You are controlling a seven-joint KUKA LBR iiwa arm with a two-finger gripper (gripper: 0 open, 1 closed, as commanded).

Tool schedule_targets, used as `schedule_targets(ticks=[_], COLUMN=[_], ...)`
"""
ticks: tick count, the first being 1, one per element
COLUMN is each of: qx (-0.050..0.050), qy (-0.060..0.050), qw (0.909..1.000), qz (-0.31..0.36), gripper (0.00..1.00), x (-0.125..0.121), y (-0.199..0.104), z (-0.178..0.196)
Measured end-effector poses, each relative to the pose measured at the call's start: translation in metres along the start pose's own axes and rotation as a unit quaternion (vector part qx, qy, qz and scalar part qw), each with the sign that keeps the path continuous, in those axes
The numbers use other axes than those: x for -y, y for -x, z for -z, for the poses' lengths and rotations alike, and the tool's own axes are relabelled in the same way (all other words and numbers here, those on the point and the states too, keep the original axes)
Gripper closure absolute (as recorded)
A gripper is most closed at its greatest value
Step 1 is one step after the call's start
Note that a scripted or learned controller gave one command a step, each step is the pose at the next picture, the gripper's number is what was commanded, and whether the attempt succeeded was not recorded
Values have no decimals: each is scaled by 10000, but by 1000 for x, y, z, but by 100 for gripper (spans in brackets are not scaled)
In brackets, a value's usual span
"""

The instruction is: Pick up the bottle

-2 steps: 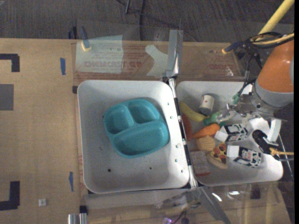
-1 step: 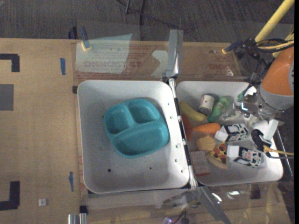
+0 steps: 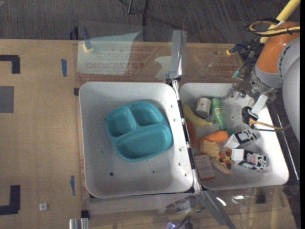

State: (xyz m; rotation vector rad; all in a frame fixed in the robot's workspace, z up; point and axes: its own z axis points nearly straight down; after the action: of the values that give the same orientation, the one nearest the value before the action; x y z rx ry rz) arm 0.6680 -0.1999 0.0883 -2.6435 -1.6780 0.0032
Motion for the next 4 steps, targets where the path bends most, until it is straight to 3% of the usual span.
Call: schedule_targets(ticks=[1, 2, 3, 4], qx=[22, 36, 17, 17], qy=[48, 78, 43, 41], qw=[9967, 9967, 9736, 9737], qz=[-815, -802, -2281, -2277], gripper=[0, 100, 100, 0], x=[35, 33, 60, 60], y=[-57, -57, -120, -121], z=[-1, 12, 178, 178])
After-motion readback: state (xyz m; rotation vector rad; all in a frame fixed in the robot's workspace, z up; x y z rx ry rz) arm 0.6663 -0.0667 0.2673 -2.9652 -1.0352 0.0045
